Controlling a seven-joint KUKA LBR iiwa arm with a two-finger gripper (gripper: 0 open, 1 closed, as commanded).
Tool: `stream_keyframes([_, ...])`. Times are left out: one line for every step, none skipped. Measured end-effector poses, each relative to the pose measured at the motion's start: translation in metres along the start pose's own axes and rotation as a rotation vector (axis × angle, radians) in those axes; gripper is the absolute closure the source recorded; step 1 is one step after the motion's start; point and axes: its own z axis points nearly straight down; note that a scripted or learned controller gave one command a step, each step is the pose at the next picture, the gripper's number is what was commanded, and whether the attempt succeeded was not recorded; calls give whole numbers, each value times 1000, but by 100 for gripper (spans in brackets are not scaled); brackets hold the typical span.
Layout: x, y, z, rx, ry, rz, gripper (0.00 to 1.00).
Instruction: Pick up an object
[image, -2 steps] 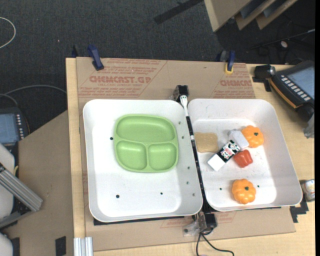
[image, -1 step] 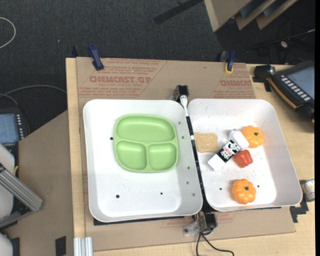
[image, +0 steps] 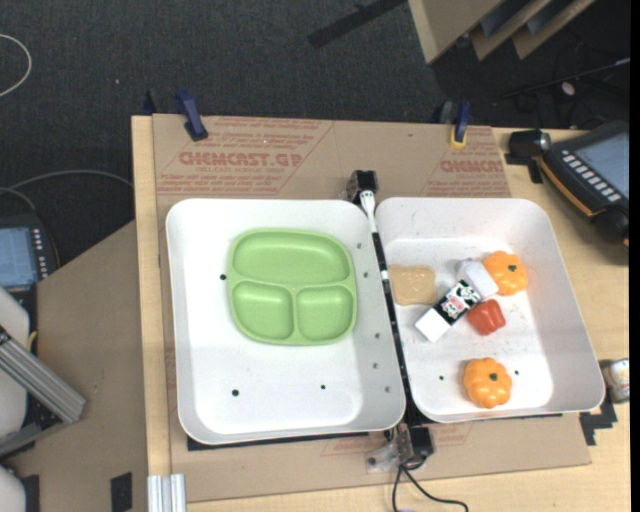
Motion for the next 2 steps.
stream_keyframes([7, 1, 86, -2, -1, 0, 100])
stream_keyframes([-17, 12, -19, -21, -11, 0, 100])
